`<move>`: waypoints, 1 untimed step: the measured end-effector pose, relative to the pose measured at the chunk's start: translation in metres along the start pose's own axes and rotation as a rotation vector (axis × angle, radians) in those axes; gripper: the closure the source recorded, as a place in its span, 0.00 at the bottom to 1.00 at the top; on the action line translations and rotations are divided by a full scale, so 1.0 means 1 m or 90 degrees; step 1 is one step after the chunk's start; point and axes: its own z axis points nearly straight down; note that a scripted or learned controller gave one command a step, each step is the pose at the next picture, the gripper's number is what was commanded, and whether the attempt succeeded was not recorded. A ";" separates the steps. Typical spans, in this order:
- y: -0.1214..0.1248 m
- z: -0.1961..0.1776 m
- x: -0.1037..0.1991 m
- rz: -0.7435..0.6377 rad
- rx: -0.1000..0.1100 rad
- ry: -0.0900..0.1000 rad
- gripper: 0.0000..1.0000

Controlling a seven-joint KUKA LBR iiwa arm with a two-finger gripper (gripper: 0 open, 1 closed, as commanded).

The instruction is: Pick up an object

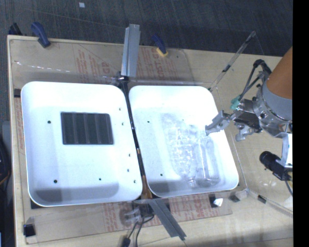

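A dark grey ribbed rectangular block [86, 128] lies flat in the left bin [36, 102], towards its upper middle. In the right bin [154, 99] a crumpled clear plastic piece [179, 140] lies near the centre. A clear plastic bottle [206, 164] lies beside it at the lower right. My gripper [224, 127] hangs at the right rim of the right bin, just above and to the right of the clear plastic things. Nothing is visibly held in it.
A metal divider bar [131, 48] stands behind the seam between the bins, and blue clamps [41, 35] grip the bench's far edge. A thin rod [237, 58] slants up at the right. Bare bench lies to the right of the bins.
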 end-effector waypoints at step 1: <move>0.000 -0.018 -0.002 -0.017 0.000 0.000 0.00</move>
